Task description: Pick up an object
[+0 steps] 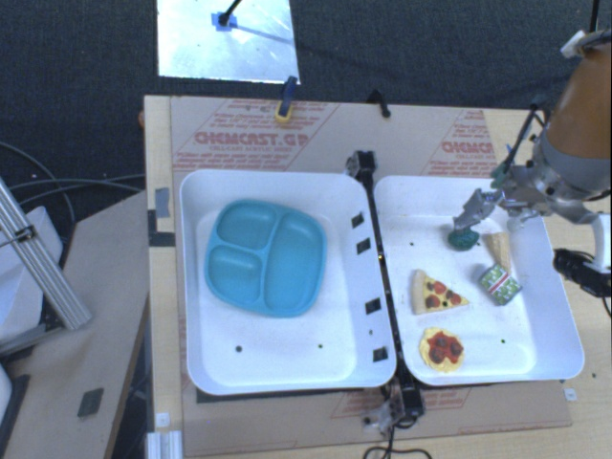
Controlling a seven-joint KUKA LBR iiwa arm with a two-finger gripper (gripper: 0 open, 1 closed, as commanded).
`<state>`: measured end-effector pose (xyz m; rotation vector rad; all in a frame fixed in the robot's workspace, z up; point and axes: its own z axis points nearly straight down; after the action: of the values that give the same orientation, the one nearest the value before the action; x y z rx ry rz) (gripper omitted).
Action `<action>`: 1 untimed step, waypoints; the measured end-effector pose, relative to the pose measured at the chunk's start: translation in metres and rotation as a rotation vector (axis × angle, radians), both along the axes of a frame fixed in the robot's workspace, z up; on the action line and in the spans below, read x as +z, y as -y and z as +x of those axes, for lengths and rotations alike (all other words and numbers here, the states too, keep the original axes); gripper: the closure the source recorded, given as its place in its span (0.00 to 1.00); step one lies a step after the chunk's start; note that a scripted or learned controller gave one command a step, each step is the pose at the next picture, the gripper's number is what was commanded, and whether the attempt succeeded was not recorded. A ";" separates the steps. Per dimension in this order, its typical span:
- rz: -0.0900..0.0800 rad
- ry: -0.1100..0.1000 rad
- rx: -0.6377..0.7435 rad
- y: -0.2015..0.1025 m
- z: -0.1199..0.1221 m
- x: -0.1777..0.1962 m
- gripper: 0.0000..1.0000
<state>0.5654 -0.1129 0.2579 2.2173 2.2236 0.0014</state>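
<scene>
Worktop (239, 132) carries two white bins; right bin (559, 352) holds the targets. Jaws (490, 204) hang over its back part; released or clenched, I cannot tell. Pizza slice (435, 293) lies nearer the camera than the jaws, round pizza (442, 348) beyond it. Teal piece (464, 238) sits just beneath the jaws: likely pick. Centre over it, descend straight, avoid the cone (498, 249) beside it.

My arm (583, 113) runs off the frame at three o'clock; my gripper (497, 208) blurs, and the teal thing (463, 240) beneath stays too small to identify.
</scene>
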 end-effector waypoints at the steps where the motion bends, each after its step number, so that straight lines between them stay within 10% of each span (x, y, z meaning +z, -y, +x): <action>1: 0.001 -0.007 -0.003 0.026 0.011 -0.106 0.00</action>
<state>0.5764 -0.1390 0.1518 2.2249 2.2239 -0.0062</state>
